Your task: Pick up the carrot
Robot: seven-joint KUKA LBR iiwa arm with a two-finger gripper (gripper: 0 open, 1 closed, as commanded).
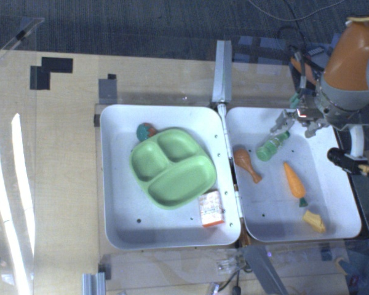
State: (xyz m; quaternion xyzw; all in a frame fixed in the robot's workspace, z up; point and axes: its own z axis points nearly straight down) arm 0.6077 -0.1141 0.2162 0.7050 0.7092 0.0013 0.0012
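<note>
The carrot point(293, 180) is orange with a small green top and lies flat in the right bin point(338, 226), right of its middle, pointing toward the bin's far side. My gripper point(297, 125) hangs over the far part of the same bin, above and beyond the carrot and well apart from it. Its two fingers stand spread and open, with nothing between them. The left finger point(283, 123) is close to the top of a green bottle.
A green bottle point(270, 146) lies just left of the gripper. A brown drumstick point(247, 163) lies by the bin's left wall and a yellow piece point(313, 221) near its front. The left bin point(120, 226) holds a green divided plate point(172, 168), a small box point(211, 209) and a small round toy point(146, 129).
</note>
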